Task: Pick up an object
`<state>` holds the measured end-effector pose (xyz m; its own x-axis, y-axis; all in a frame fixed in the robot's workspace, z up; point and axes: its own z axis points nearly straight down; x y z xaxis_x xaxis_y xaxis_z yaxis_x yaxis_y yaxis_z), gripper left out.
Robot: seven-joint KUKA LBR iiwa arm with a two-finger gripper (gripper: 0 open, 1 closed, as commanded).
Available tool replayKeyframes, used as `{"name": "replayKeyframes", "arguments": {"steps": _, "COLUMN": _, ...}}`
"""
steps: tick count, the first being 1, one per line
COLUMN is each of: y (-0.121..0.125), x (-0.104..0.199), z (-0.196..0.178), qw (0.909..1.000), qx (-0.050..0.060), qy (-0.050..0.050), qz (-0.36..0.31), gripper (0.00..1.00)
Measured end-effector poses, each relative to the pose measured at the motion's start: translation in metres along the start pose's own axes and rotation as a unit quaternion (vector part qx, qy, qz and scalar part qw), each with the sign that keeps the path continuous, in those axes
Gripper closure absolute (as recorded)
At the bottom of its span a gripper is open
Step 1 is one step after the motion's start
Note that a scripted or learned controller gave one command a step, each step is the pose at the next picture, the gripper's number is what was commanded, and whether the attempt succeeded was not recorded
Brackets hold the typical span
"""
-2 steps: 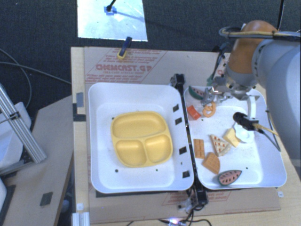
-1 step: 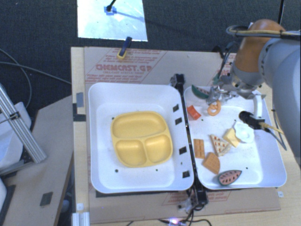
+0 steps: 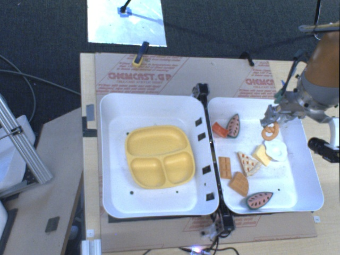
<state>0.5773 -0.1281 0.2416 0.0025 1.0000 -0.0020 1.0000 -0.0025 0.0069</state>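
Note:
My gripper (image 3: 270, 122) hangs over the right bin (image 3: 305, 195), near its back right part, under the grey arm with the orange band. An orange ring (image 3: 270, 133) sits at its fingertips, pinched at its top edge, and the fingers look shut on it. Just below lie a yellow cheese wedge (image 3: 260, 155) and a white egg-like piece (image 3: 277, 152). Further left are a pizza slice (image 3: 247, 162), two tan crackers (image 3: 225, 167) (image 3: 239, 184), an orange-red block (image 3: 220, 129) and a watermelon slice (image 3: 232, 125). Another watermelon slice (image 3: 259, 200) lies at the front.
The left bin (image 3: 114, 195) holds a yellow divided plate (image 3: 159, 155). A black divider with clips (image 3: 208, 153) runs between the bins. A black part of the arm (image 3: 324, 149) juts over the right bin's right edge.

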Motion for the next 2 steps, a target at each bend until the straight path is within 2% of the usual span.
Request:
{"name": "replayKeyframes", "arguments": {"steps": 1, "y": 0.012, "x": 0.064, "z": 0.047, "qw": 1.0000, "qx": 0.004, "qy": 0.002, "qz": -0.006, "gripper": 1.00}}
{"name": "replayKeyframes", "arguments": {"steps": 2, "y": -0.008, "x": 0.130, "z": 0.014, "qw": 1.0000, "qx": 0.002, "qy": 0.003, "qz": -0.007, "gripper": 1.00}}
